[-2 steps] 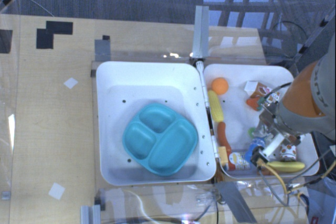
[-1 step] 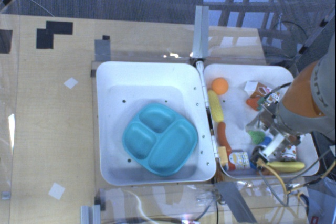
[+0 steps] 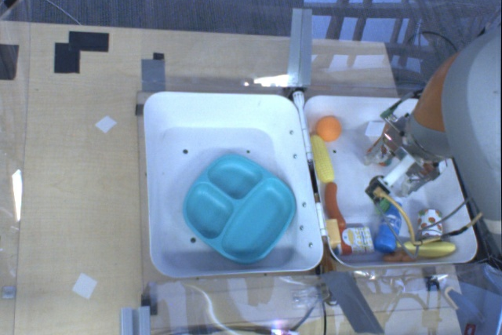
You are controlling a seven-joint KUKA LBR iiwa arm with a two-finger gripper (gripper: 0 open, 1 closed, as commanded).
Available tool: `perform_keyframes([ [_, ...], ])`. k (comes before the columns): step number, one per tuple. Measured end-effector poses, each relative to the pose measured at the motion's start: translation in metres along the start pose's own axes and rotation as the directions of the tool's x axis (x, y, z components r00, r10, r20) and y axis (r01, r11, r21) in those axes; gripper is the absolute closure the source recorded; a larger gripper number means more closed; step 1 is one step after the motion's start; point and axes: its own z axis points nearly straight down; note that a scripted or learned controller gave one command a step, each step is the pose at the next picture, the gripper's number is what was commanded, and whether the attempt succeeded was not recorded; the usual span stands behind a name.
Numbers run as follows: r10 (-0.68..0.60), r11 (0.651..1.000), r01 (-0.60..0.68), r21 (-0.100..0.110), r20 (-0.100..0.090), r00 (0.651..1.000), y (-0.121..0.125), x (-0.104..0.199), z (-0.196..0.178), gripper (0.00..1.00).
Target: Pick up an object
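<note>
The jaws (image 3: 392, 169) hang at mid-right of the frame over the right bin (image 3: 353, 107); whether they are open I cannot tell. The likely targets crowd the lower right: bottle (image 3: 387, 236), banana (image 3: 427, 249), cup (image 3: 429, 220). Packed that tightly, a descent may nudge a neighbour or close on nothing.

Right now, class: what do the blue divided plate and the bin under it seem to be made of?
Blue divided plate: probably moulded plastic, since its colour is even, its finish matte and its compartment edges rounded. Left bin: looks like smooth white plastic with a faint sheen and rounded corners, though coated metal cannot be ruled out.
</note>
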Motion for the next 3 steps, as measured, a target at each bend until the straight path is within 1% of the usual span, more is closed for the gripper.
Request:
perform_keyframes([
  [1, 0.437, 0.900, -0.437, 0.000, -0.001, 0.900, -0.048, -0.015, -0.001, 0.00],
  [2, 0.470, 0.883, -0.470, 0.004, 0.006, 0.883, -0.023, 0.028, -0.029, 0.00],
  [3, 0.471, 0.882, -0.471, 0.003, -0.003, 0.882, -0.057, -0.010, -0.002, 0.00],
])
